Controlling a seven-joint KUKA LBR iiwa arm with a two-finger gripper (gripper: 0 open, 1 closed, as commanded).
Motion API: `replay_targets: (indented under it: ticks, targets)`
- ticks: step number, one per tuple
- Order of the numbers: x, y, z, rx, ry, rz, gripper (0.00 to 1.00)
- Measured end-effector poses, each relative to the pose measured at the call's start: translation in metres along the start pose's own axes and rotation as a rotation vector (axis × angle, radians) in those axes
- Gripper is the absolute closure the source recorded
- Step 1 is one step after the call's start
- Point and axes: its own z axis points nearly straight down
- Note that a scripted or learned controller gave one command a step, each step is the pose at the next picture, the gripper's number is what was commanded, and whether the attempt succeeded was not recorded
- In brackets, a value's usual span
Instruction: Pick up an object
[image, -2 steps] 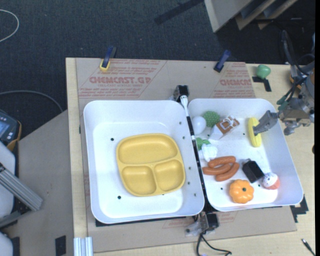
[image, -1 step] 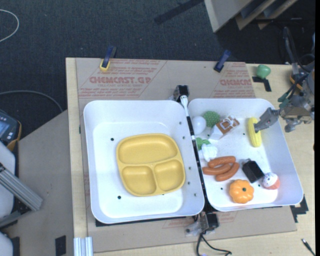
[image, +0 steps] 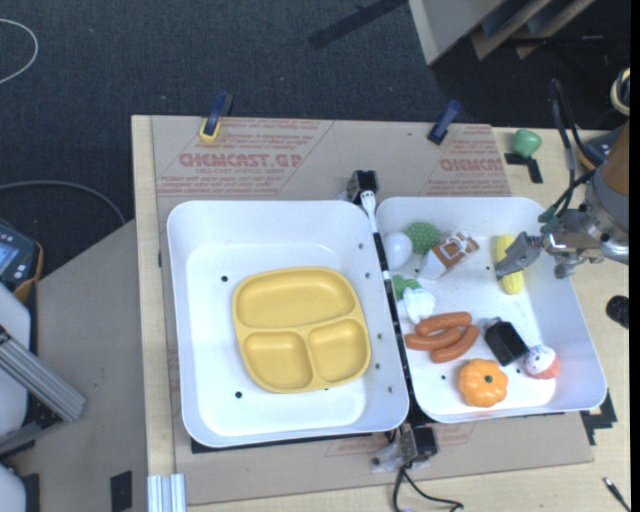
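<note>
Yellow tray (image: 297, 329): lies flat in the left bin (image: 190, 240), likely a place for setting things down.
Right bin (image: 580, 345): just right of the yellow tray's bin; holds the loose pickable items.
Sausages (image: 443, 336): mid-bin, right of the yellow tray.
Orange pumpkin (image: 482, 384): near front, right of the tray.
Yellow corn (image: 510, 264): farther right, touching or just under the hand.
Hand (image: 518, 258): above the corn, probably lining up a grasp; how far open, cannot tell; nothing seen held.

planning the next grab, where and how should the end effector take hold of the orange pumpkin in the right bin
Probably from straight above, closing across the pumpkin's round body at its widest part, on the near and far flanks. It sits upright and squat, with bare bin floor in front, while the sausages and black block crowd its far side.
</note>
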Motion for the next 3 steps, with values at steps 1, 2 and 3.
replay_targets:
  ticks: [1, 2, 3]
  targets:
    - [0.002, 0.002, 0.064, 0.002, 0.001, 0.0, 0.0]
    - [0.002, 0.004, 0.106, 0.0, 0.0, -0.001, 0.0]
    - [0.003, 0.003, 0.156, 0.001, 0.001, -0.001, 0.0]
